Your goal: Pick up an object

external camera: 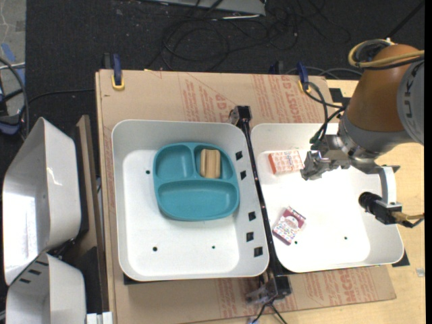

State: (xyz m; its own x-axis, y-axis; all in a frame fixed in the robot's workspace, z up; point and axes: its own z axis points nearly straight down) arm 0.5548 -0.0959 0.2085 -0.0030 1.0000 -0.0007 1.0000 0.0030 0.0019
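Red-and-white box (285, 161) is lying in the right bin (337, 248).
Gripper (312, 170) is hovering just beside it; its state I cannot tell.

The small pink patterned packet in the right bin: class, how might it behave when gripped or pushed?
The pink packet lies flat and looks thin, so probably light and likely to slide across the smooth right bin. Its low profile may make pinching difficult.

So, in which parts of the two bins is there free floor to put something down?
Left bin: the strip in front of the teal tray. Right bin: the floor right of the small pink packet. Crowded: its far side, with the claw beside the red-and-white box.
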